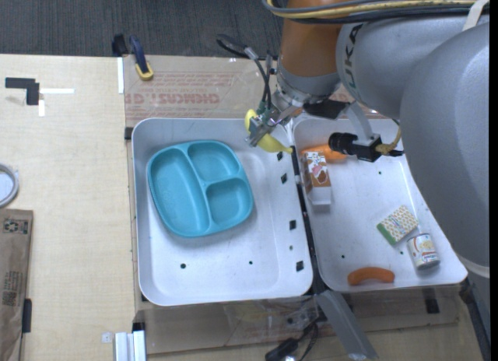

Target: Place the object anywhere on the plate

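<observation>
We see a small carton (pixel 317 176) at the upper left of the right bin (pixel 366 274), an orange sausage-shaped piece (pixel 371 276) near its lower edge, and a green patterned packet (pixel 398 223) just beside a small can (pixel 423 251) at lower right; a blue clamp (pixel 141 57) sits at upper left

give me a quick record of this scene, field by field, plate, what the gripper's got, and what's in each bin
plate: blue three-compartment plastic plate, in the left white bin, nothing on it
gripper: two-finger gripper at the left bin's upper right corner, fingers around a small yellow object
yellow object position: off the plate, to its upper right
right white bin: small printed carton, orange piece, green-and-white packet, small can, orange sausage-shaped item
task status: not yet placed
</observation>
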Controlling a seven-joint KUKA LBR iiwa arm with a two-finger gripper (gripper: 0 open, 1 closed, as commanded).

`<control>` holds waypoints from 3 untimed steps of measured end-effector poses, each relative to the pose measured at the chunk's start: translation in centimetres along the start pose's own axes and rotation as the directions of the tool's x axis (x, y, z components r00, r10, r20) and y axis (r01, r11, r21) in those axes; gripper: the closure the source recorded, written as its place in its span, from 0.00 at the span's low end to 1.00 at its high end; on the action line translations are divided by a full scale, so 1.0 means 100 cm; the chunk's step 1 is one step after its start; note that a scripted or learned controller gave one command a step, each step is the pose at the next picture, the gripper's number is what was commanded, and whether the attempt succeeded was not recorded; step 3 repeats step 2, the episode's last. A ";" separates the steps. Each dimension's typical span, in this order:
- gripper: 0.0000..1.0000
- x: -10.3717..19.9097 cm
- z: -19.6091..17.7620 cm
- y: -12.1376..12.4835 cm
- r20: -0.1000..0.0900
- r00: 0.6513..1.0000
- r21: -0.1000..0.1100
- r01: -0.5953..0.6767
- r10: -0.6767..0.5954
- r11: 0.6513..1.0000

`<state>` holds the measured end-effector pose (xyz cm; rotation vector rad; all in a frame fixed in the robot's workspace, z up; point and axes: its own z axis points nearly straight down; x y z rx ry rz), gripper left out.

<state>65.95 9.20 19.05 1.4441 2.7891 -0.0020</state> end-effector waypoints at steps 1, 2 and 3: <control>1.00 0.045 -0.021 0.032 0.000 0.999 0.000 -0.045 0.045 0.999; 0.00 0.045 -0.021 0.032 0.000 0.999 0.001 -0.045 0.045 0.999; 0.00 0.045 -0.021 0.032 0.000 0.999 0.001 -0.045 0.045 0.999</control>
